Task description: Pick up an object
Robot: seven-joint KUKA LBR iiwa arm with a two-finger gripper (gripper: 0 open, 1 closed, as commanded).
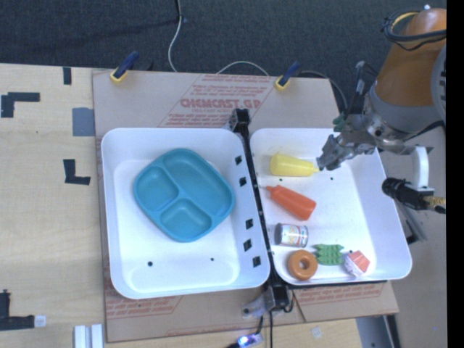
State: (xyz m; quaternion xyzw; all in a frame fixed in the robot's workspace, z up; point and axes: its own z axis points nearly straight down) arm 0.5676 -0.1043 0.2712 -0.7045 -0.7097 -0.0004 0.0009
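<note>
The left bin [116, 216] holds a blue divided plate [184, 193]. The right bin [377, 216] holds an orange bottle [292, 201], a yellow bottle [291, 166], a donut [301, 264], a small jar [291, 234] and a green toy [328, 254]. The gripper [328, 160] hangs just beside the yellow bottle — I cannot tell how it is set.

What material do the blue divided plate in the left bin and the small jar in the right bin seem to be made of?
The blue divided plate looks like moulded plastic: even colour, soft matte sheen, rounded compartment walls. The small jar seems to be clear glass or clear plastic with a pale cap; it is too small to tell which.
</note>
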